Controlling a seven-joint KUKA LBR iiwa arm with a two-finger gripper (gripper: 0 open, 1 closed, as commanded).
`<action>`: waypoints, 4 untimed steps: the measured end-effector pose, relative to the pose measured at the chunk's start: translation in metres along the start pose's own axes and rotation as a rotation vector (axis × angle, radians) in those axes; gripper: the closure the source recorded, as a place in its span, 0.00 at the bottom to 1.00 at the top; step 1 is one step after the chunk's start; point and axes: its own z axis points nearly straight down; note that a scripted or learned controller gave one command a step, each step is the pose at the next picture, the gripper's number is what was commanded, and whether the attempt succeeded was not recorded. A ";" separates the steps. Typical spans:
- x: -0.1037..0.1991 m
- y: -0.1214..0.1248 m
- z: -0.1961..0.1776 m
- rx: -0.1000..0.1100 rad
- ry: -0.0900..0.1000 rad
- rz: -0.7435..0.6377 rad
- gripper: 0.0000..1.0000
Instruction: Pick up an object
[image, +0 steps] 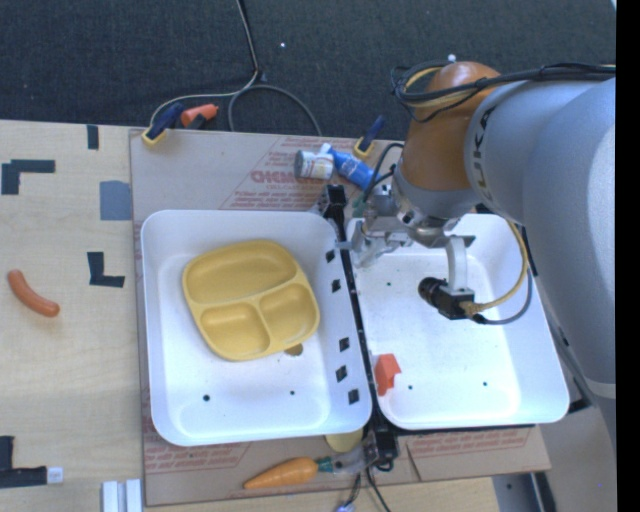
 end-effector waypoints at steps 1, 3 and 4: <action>-0.006 0.001 0.006 0.005 -0.004 0.008 0.00; -0.180 0.052 0.005 0.002 -0.010 0.015 0.00; -0.106 -0.045 0.053 0.017 0.001 0.007 0.00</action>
